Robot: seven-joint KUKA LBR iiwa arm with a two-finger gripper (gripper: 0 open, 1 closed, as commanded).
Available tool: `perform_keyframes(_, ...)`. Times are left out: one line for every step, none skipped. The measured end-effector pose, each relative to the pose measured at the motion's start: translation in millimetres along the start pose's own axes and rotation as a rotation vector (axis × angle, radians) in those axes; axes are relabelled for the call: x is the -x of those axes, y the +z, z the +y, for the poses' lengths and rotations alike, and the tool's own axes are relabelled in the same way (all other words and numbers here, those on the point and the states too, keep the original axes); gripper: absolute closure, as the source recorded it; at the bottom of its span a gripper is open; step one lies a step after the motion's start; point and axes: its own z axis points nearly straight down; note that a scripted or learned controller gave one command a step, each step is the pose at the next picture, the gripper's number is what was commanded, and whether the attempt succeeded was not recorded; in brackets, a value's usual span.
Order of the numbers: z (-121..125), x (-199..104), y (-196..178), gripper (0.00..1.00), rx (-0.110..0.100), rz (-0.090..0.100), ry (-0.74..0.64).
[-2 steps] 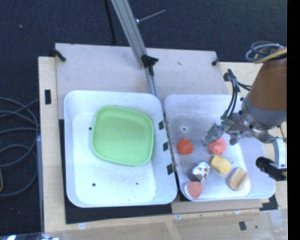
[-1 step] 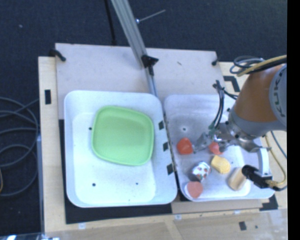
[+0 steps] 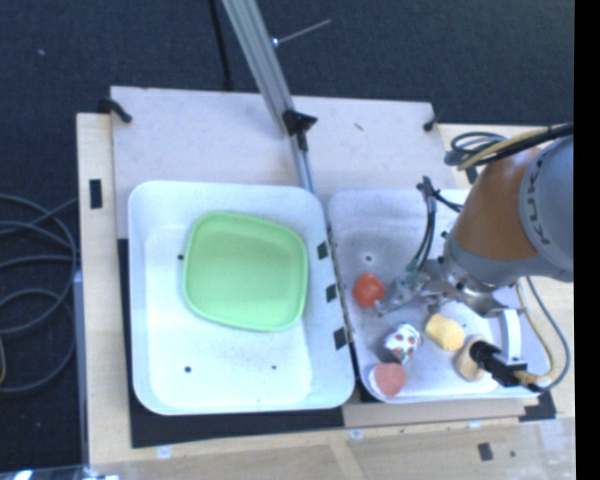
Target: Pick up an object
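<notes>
Camera view, right bin (image 3: 380, 218). Gripper (image 3: 412, 293): low among the clutter, jaw state cannot be told.

Risk: nearest item, orange-red ball (image 3: 369, 290), just left of jaws, round, likely to roll off at a nudge. Yellow piece (image 3: 444, 331) and white speckled ball (image 3: 402, 342) just below jaws, crowded, apt to be knocked. Pink round piece (image 3: 388, 377) farther below. Green plate (image 3: 246, 271) in left bin, well apart.

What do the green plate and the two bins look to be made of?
The green plate looks like moulded plastic: even pale colour, rounded-square rim, dull sheen. The left bin and the right bin look like thin white plastic with soft, rounded walls; the right one seems scuffed and greyish. Plastic is only a guess.
</notes>
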Motion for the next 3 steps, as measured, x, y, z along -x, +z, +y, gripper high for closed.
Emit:
perform_keyframes(1,0,-12,1.0,0.005,0.001,0.001)
perform_keyframes(6,-8,-60,1.0,0.008,-0.001,-0.001)
perform_keyframes(14,-11,-107,1.0,0.008,-0.001,-0.001)
